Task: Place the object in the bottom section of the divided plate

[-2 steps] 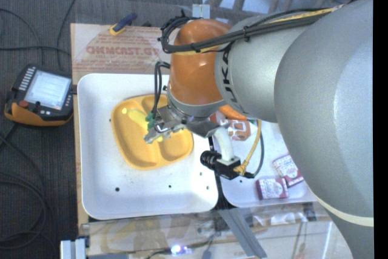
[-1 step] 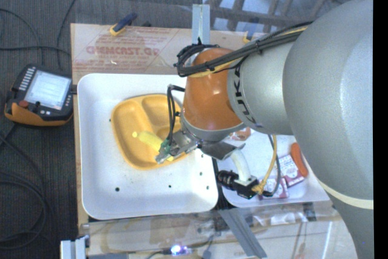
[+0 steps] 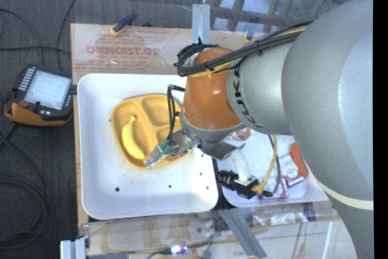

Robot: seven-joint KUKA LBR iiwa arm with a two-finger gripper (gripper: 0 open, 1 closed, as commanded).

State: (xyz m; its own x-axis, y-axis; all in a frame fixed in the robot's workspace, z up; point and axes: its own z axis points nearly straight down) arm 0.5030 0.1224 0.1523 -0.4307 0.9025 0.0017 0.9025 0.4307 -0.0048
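- The gripper (image 3: 159, 153) hovered over the yellow divided plate's (image 3: 124, 112) near edge; its grip could not be judged.
- A banana (image 3: 128, 135) lay in the plate's left section.

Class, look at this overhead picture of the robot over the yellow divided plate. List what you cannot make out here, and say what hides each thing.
1. Right part of the divided plate: covered by the orange wrist band in the camera view.
2. Most of the right bin: hidden beneath the arm.
3. End effector: too small and blurred to tell open from shut.
4. Banana: whether the end effector touches it is unclear.
5. Packets in the right bin: labels too small.
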